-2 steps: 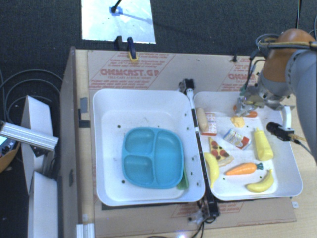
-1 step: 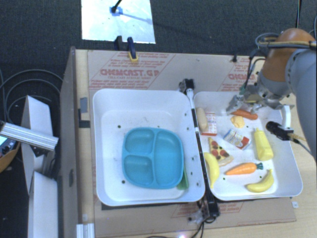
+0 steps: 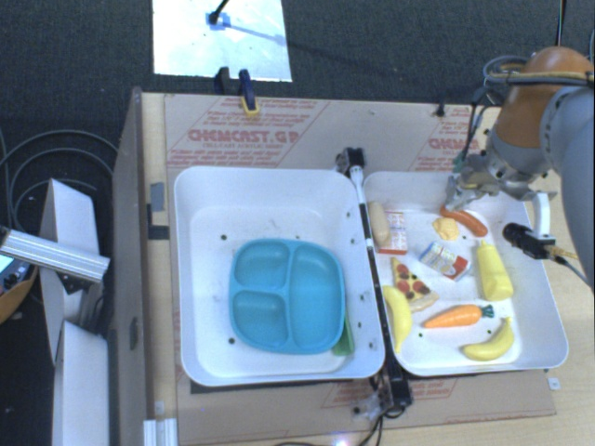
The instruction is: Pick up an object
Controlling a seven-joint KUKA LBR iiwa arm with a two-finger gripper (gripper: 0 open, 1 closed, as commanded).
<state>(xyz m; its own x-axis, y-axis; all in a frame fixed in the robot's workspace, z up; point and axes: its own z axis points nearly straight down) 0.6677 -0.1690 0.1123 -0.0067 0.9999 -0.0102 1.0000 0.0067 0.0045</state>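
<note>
Where claw (image 3: 462, 191) hovers: two bananas (image 3: 491, 341), one carrot (image 3: 453, 317).

We see the gripper (image 3: 462, 191) over the right bin's (image 3: 548, 328) far side, just beside the sausage (image 3: 464, 221) | carrot (image 3: 456, 317) and bananas (image 3: 491, 342) near | blue plate (image 3: 284, 294) in left bin (image 3: 200, 249).

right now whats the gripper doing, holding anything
Gripper: low over the far edge of the right bin, just above the hot dog; open or closed cannot be told, and nothing is visibly held.
</note>
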